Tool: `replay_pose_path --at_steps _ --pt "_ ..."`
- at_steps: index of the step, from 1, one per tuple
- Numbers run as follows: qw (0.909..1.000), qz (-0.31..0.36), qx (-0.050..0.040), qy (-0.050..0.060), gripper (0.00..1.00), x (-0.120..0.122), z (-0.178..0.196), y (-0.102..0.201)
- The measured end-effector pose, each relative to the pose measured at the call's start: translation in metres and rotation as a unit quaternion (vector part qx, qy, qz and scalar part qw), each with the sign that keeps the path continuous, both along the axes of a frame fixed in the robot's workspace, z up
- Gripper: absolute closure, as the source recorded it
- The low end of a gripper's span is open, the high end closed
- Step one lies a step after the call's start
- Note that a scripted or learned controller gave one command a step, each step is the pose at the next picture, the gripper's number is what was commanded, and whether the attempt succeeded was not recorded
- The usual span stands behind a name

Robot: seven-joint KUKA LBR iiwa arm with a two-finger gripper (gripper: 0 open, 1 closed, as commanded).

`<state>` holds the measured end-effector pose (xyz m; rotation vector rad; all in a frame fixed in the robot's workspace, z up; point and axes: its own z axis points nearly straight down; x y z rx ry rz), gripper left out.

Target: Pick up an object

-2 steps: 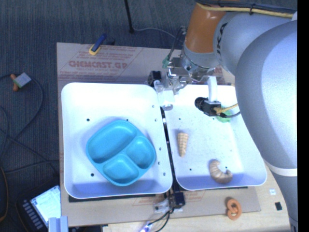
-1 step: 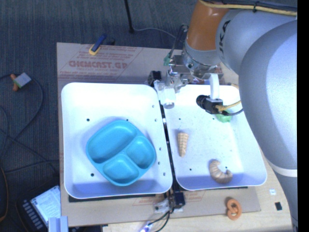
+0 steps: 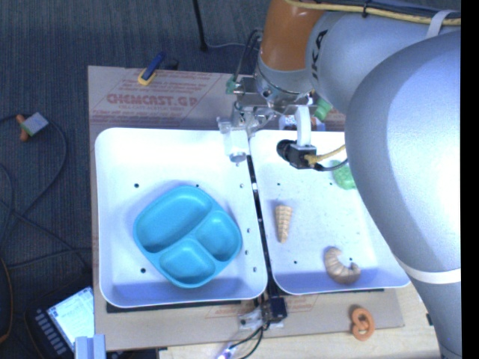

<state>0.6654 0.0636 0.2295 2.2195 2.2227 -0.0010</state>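
**Arm over the bin divide, nothing visibly held**

Landmark: the divide point(image 3: 254, 200) where the two white bins meet.

Nearest the camera, below the bins' front edge and right of the divide, a small orange pretzel-shaped piece point(image 3: 362, 322) lies on the bench. Just under the divide's near end is a black clip with wires point(image 3: 268, 310).

Right bin point(image 3: 314, 283): a curled brown croissant-like piece point(image 3: 340, 266) lies near the front wall, well right of the divide. A tan ridged cone point(image 3: 283, 222) lies just right of the divide, about halfway up, apart from the croissant piece. Further back, a green item point(image 3: 343, 176) shows partly beside the arm's grey body; what it is, cannot tell.

Left bin point(image 3: 112, 200): a blue three-compartment tray point(image 3: 187, 234) sits left of the divide, tilted diagonally, toward the front half.

At the divide's far end, the gripper point(image 3: 271, 132) hangs over the back rim of the bins. One finger with a clear tip is on the left-bin side, the other white finger on the right-bin side, set apart; nothing seen between them. A black fitting with cable point(image 3: 298, 154) sits just right of the divide there.

Beyond the bins, cardboard with red lettering point(image 3: 150, 99) lies left of the divide line, and a blue-and-yellow item point(image 3: 152, 68) rests at its far edge.
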Motion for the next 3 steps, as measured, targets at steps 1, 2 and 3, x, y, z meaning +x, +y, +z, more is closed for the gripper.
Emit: replay_pose_path --at_steps 1,2,3 --pt "1.0000 0.000 0.0002 0.001 1.00 -0.094 -0.013 0.032" --pt "1.0000 0.000 -0.0002 0.000 1.00 -0.010 0.019 0.079" --pt "1.0000 0.000 0.0004 0.001 1.00 -0.081 0.024 0.120"
